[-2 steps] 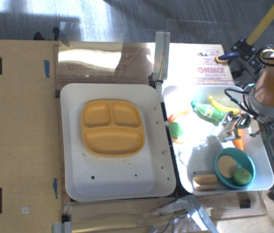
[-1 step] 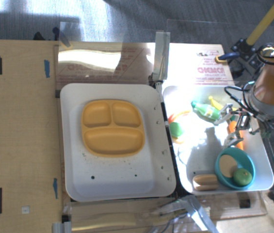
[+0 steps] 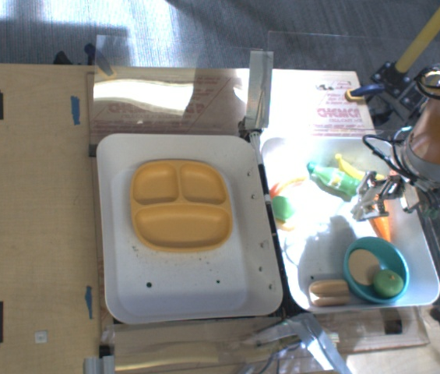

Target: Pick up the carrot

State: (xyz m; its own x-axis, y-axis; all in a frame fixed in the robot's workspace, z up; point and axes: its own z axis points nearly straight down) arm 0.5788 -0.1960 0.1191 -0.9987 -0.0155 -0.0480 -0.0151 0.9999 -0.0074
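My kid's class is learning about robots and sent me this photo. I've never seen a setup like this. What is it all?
One camera above a bench looks down at a slant on two shallow white bins. The left bin holds a yellow divided plate. The right bin holds toy food: a green bottle, a yellow banana, a hot dog bun and a teal bowl with a green fruit in it. The grey and orange shape at the right is the robot arm. Its pincer hangs low over the right bin, beside the orange carrot it should pick up. I can't tell whether it grips anything.
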